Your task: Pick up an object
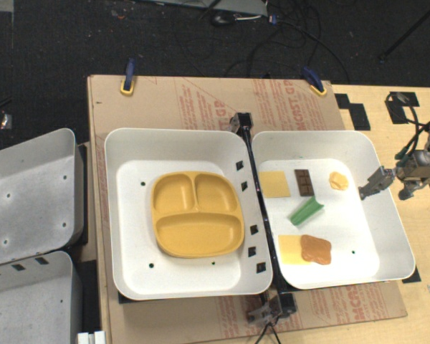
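The right bin (387,235) holds several small objects. A pale yellow square (274,183) and a dark brown bar (304,183) lie side by side at its far left. A small yellow lump (337,181) sits to their right. A green block (306,211) lies tilted in the middle. Toward the front, an orange-brown piece (316,249) overlaps a second yellow square (288,249). My gripper (371,185) hangs at the bin's right rim, right of the yellow lump and apart from it, with nothing visibly in it.
A yellow divided plate (198,214) lies in the left bin (129,192). A black divider (254,192) runs between the bins. Grey trays (29,192) stand left of the bench. Clamps (128,84) hold the cardboard's far edge.
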Robot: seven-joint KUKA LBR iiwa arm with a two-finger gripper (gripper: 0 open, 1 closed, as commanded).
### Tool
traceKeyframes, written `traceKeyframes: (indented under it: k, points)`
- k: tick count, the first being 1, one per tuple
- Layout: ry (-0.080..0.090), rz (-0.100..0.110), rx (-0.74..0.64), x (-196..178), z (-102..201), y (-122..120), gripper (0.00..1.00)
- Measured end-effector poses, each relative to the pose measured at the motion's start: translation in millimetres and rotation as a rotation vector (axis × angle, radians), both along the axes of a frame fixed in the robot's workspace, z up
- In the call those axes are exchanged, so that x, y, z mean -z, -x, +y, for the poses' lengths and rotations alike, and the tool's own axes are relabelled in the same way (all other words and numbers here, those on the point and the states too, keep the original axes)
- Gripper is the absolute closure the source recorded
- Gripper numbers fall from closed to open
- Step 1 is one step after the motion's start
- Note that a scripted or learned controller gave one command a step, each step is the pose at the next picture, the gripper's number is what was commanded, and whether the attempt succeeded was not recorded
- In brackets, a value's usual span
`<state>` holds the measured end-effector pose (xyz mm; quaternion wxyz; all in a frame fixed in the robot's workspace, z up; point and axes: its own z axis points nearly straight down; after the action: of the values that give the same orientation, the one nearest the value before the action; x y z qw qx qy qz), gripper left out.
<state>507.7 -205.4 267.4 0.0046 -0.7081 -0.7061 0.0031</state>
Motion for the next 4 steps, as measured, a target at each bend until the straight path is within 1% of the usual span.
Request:
traceKeyframes:
  k: [1,2,3,4]
  points:
    - [0.002,-0.010,-0.004,-5.5,0.7,-2.2,0.00]
    - [0.000,-0.005,-0.002,58.6,3.9,-0.7,0.00]
    - [0.000,-0.004,-0.001,119.5,4.9,8.2,0.00]
    - [0.000,-0.006,-0.002,173.2,5.9,9.0,0.00]
